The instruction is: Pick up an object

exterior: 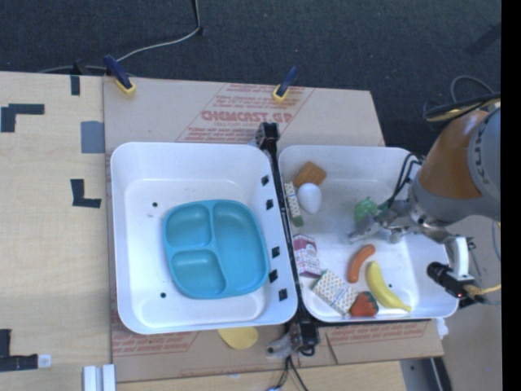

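Grey arm (pixel 456 177) reaches over the right bin (pixel 391 157), tool (pixel 370 225) beside green toy (pixel 365 210), grip unreadable.

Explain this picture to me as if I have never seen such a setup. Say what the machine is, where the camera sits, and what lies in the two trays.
One camera looks down at a slant on a bench. The grey and orange shape at the right is a robot arm; its gripper reaches into the right bin, beside a green toy. I cannot tell whether it holds anything. That bin also has a white egg, an orange block, a sausage, a banana, a strawberry and small packets. The left bin holds a blue divided plate.
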`<state>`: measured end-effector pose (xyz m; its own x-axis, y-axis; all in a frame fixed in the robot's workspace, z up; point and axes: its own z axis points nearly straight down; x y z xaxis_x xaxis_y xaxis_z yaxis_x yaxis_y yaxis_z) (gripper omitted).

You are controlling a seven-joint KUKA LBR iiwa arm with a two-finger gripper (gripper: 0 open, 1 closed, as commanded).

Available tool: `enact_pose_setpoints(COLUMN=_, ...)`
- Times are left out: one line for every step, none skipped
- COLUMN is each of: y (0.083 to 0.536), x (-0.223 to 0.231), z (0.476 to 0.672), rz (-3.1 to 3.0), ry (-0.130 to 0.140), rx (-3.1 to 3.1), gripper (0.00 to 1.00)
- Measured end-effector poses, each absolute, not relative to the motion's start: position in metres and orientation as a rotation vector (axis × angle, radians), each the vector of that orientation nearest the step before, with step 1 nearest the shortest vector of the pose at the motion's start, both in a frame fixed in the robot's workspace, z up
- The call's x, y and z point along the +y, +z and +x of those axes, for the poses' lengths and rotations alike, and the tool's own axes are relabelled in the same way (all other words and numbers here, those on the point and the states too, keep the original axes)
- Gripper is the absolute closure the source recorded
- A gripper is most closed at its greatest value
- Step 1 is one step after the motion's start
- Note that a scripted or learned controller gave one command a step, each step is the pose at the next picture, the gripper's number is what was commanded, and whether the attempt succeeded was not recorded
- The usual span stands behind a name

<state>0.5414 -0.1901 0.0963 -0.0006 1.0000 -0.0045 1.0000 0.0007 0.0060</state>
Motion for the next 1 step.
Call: enact_pose_setpoints(y=0.0872, x=-0.1265, z=0.4958, rz=2.219, ry=0.002, rx=2.222, gripper=0.00)
